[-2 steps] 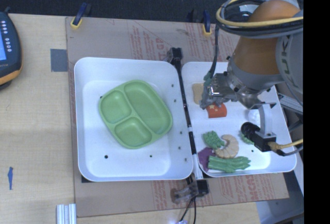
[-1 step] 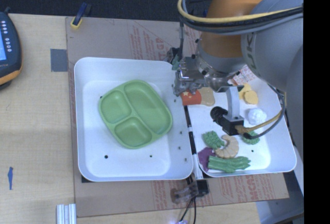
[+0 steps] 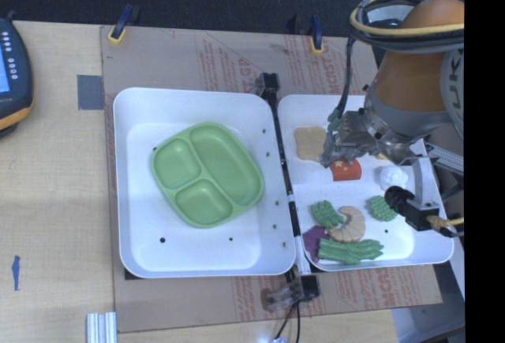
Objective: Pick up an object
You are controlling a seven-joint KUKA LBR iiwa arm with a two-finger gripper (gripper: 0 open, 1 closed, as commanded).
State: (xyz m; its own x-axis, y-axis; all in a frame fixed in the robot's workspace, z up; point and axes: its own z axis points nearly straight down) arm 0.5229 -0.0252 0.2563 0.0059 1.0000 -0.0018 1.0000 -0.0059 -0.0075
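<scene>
In the camera view, the dark two-finger gripper (image 3: pixel 341 150) hangs low in the right white bin (image 3: pixel 430 255), just above a small red block (image 3: pixel 346 169) beside a tan flat piece (image 3: pixel 310 143). The left white bin (image 3: pixel 134 176) holds a green divided plate (image 3: pixel 207 173).

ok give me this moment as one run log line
gripper: low in right bin, over red block | grasp: unconfirmed | green plate: left bin | tan slice: beside gripper
</scene>
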